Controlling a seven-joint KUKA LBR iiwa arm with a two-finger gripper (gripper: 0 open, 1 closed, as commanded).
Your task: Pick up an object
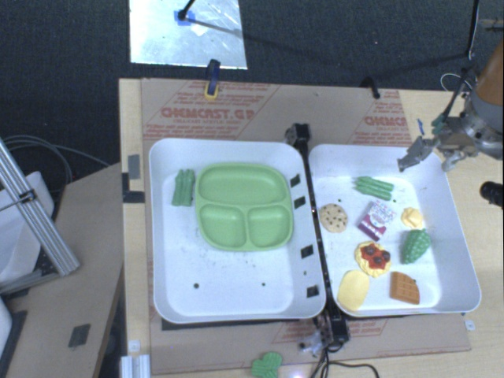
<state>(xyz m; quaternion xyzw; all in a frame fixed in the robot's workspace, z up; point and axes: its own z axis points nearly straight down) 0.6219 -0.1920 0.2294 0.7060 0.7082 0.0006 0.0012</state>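
The gripper (431,153) hangs wide open with nothing in it, above the right bin (465,242), ready to drop onto the toy food (373,258).

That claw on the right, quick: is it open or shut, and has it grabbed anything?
Gripper: open, holding nothing, poised over the top right corner of the right bin.

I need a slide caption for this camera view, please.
Gripper open above the right bin's far corner; toy foods lie below, and a green tray sits in the left bin.
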